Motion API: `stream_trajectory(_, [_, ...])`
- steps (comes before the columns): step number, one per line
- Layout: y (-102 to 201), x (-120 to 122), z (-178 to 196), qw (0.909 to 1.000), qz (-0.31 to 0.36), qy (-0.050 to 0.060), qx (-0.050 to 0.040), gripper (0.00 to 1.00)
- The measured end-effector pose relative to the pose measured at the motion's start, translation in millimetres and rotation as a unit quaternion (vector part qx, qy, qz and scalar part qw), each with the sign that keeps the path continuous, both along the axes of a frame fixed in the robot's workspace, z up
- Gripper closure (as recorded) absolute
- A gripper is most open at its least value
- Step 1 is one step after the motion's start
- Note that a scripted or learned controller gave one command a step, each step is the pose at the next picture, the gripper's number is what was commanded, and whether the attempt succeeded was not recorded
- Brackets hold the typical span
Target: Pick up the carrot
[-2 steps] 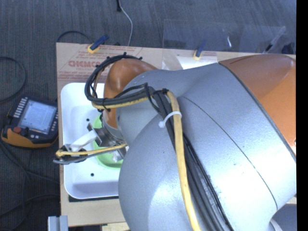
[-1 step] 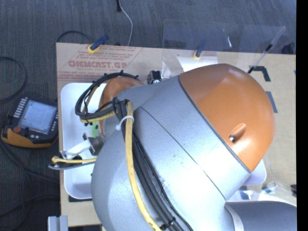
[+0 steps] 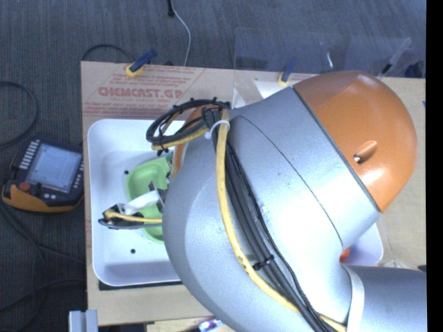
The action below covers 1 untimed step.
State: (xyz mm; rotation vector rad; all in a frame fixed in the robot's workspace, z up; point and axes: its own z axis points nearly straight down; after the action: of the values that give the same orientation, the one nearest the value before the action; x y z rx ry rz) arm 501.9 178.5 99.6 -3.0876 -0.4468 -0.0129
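Observation:
My arm fills most of the view and reaches down into the left bin [image 3: 104, 254]. The gripper [image 3: 161, 199] sits low over a light green object [image 3: 144, 178] in the middle of that bin, and the wrist hides its tips. A narrow orange-brown strip [image 3: 176, 159] shows at the arm's edge just above the green object; it may be the carrot, but too little is visible to tell. A small orange bit [image 3: 344, 256] peeks out under the arm in the right bin [image 3: 370, 251].
A cardboard sheet [image 3: 138, 88] lies behind the left bin. A handheld pendant with a screen [image 3: 45, 175] rests on the floor to the left. Cables loop over the wrist [image 3: 183, 120].

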Motion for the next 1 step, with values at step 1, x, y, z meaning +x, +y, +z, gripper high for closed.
stream_trajectory(1, [14.7,-9.7,-4.6,0.9996,0.023,-0.011,-0.0138,1.0])
